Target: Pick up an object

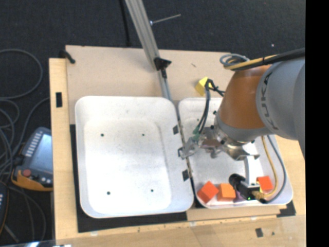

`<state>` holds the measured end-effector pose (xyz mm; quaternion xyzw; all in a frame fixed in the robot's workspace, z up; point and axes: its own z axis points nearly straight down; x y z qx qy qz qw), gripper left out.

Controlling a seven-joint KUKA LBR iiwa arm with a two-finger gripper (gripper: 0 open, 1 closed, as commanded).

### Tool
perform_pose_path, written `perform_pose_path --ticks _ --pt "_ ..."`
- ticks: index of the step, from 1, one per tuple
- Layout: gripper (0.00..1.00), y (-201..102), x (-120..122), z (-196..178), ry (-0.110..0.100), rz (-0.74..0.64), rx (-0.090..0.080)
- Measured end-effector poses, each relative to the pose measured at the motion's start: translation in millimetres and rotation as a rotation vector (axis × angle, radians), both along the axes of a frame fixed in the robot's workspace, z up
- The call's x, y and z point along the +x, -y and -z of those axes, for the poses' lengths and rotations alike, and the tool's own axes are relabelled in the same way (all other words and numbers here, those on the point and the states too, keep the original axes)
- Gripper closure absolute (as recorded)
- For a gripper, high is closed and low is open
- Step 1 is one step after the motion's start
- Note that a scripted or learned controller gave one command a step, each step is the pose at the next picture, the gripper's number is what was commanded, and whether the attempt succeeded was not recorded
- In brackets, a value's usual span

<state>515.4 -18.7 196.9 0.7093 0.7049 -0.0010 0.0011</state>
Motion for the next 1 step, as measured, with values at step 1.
perform_pose_path --ticks 1 --pt "0.00 -42.4 -25.4 0.5 -0.001 -0.011 0.004"
